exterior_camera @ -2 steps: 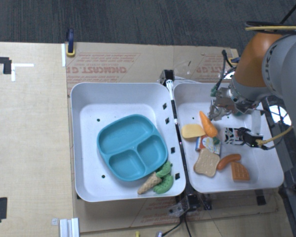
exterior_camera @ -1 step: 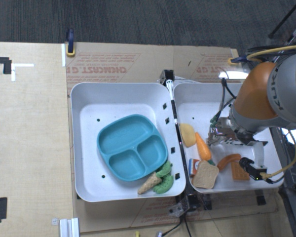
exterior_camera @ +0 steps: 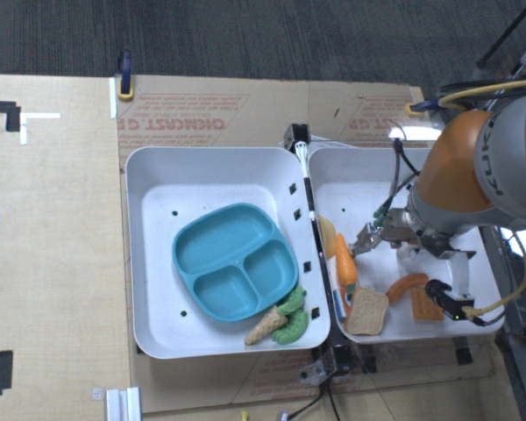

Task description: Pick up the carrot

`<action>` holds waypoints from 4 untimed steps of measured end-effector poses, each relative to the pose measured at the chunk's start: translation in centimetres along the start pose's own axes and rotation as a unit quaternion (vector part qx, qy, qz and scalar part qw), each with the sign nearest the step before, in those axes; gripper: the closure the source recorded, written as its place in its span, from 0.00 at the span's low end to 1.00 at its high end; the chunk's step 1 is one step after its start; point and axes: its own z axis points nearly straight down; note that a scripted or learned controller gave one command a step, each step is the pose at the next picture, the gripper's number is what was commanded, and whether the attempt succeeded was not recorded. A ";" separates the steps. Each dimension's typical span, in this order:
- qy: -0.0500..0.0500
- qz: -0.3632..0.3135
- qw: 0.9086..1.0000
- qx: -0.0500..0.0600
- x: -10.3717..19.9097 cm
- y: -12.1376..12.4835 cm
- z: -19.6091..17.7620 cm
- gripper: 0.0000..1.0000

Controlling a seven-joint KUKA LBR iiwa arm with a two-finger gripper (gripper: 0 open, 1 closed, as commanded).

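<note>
The orange carrot (exterior_camera: 344, 261) lies along the left wall of the right bin (exterior_camera: 368, 182), pointing toward the front. My gripper (exterior_camera: 366, 239) hangs just to the carrot's right, at its upper end, with the fingers spread apart and nothing between them. The grey arm with its orange band (exterior_camera: 451, 169) reaches in from the right above the bin.
A slice of bread (exterior_camera: 366, 312), a red sausage (exterior_camera: 407, 285) and an orange-brown block (exterior_camera: 425, 305) lie at the right bin's front. A pale item (exterior_camera: 328, 233) sits behind the carrot. The left bin (exterior_camera: 158, 182) holds a blue divided plate (exterior_camera: 235, 261), green vegetables (exterior_camera: 291, 316) and a beige piece (exterior_camera: 265, 326).
</note>
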 end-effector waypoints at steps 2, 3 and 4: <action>0.001 0.278 0.961 0.001 0.6 -1.5 0.1 0.00; 0.000 0.333 0.943 0.000 7.2 -4.4 -9.9 0.00; 0.000 0.356 0.934 0.002 9.8 -5.8 -9.9 0.00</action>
